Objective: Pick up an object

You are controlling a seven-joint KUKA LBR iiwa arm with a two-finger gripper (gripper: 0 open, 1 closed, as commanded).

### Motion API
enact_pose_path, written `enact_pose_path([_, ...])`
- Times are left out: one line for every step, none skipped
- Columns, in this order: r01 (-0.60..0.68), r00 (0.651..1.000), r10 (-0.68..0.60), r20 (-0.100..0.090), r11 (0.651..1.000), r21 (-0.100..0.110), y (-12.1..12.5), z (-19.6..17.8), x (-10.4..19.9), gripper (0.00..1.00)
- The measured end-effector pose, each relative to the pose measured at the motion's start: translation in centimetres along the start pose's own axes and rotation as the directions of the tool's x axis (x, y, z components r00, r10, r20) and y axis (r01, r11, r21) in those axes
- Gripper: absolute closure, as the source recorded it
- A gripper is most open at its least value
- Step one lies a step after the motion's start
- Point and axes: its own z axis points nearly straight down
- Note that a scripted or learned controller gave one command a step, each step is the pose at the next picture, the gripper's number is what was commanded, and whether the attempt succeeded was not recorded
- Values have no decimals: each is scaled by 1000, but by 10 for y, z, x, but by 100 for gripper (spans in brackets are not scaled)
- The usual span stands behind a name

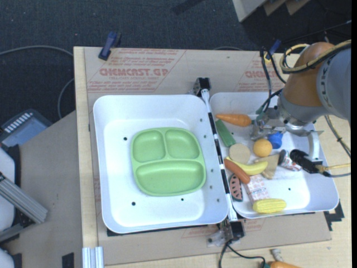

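The right bin (318, 197) holds several toy foods. An orange carrot (234, 118) lies at its back, with a green pod (225, 133) beside the left wall. An orange ball (262, 147) and a small blue piece (275, 138) sit mid-bin. Further forward lie a yellow banana (251, 167), a watermelon slice (236, 187), a pink wafer (257, 189) and a yellow corn cob (269, 206). My gripper (265, 127) hangs low over the back of this bin, just above the blue piece and the orange ball. Nothing shows between its fingers.
The left bin (111, 205) carries a green divided plate (167, 161). A beige disc (240, 152) lies next to the banana. The arm's grey body (312, 88) with its orange band covers the right bin's far right corner. A blue clip (109, 44) sits on the cardboard at the back.
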Motion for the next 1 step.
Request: enact_pose_path([0, 1000, 0, 1, 1000, -4, -64, -128, -23, 100])
